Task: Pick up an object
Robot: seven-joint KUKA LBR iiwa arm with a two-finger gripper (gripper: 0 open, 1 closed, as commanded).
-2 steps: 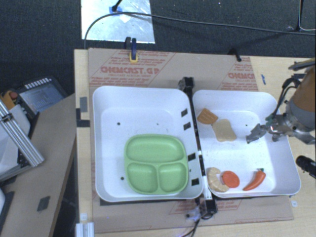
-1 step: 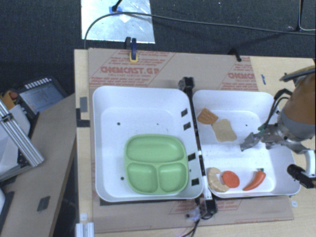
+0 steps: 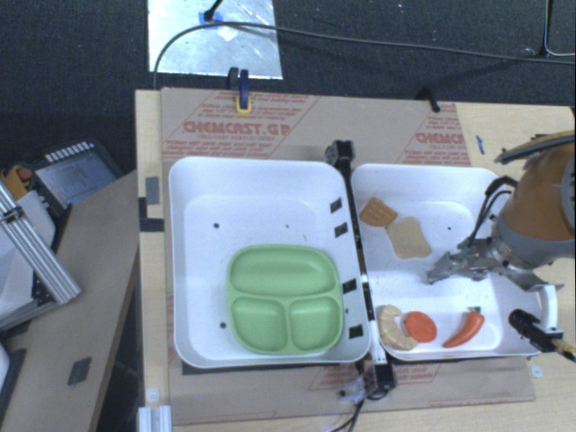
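Observation:
The right bin holds several toy foods. A brown bread-like piece and a tan slice lie near its back left. Along its front wall sit a pale ring-shaped piece, a red tomato and a red chili pepper. My gripper hangs low over the bin's middle, just right of the tan slice and above the tomato and pepper. Nothing shows in its grasp. The grey arm with its orange band comes in from the right.
The left bin carries a green divided plate at its front. A black divider clip sits between the bins. Cardboard lies under both bins. A cable runs across the dark floor behind.

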